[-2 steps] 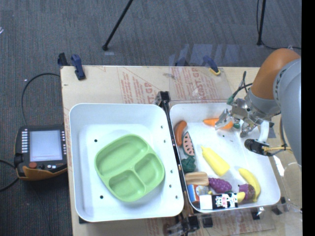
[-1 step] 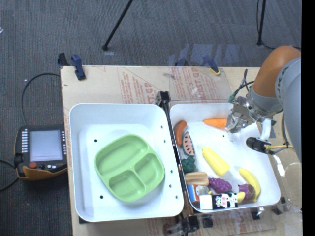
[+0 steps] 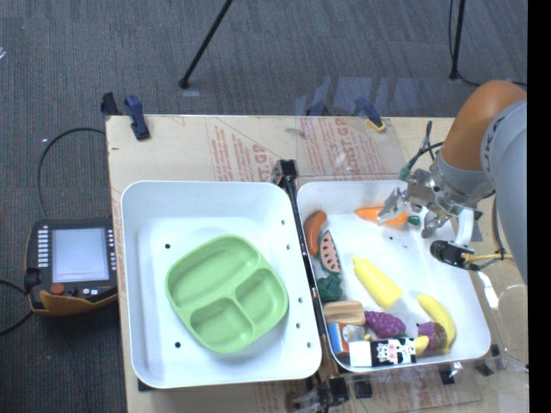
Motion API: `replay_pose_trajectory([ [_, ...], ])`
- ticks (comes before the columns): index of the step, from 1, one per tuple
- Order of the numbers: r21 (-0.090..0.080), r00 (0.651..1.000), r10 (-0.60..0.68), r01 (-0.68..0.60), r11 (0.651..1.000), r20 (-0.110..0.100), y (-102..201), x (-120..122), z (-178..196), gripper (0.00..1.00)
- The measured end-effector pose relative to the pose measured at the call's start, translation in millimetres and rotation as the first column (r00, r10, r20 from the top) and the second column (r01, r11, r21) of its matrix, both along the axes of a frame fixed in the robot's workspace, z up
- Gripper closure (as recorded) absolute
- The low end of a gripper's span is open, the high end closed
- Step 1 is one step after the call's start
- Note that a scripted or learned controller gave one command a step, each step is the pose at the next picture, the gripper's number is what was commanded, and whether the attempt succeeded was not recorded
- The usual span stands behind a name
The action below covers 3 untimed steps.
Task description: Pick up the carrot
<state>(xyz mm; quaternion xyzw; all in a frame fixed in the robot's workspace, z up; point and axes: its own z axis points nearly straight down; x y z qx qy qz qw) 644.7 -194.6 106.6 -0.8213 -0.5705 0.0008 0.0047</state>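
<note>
Carpet, dark grey, surrounds the bench, with a pendant lying off its left edge. The left bin carries a green divided plate with bare floor around it. The right bin is crowded along its left and near walls, with watermelon slice, corn, banana and grapes. The carrot lies by its far wall, seemingly between the narrowed fingers of the gripper, though the tips are hard to make out. The arm is cut off at right.

Red print on cardboard bench top: upside down, unreadable. No other legible text.
</note>
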Motion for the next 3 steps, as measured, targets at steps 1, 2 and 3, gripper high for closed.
replay_pose_trajectory([
  [1,-0.001,1.0,0.005,-0.005,1.0,0.001,0,1,10,1.0],
  [2,0.0,1.0,0.007,-0.007,1.0,-0.001,1,1,10,0.0],
  [3,0.008,0.974,-0.224,0.224,0.974,-0.013,-5,-1,-20,0.0],
])
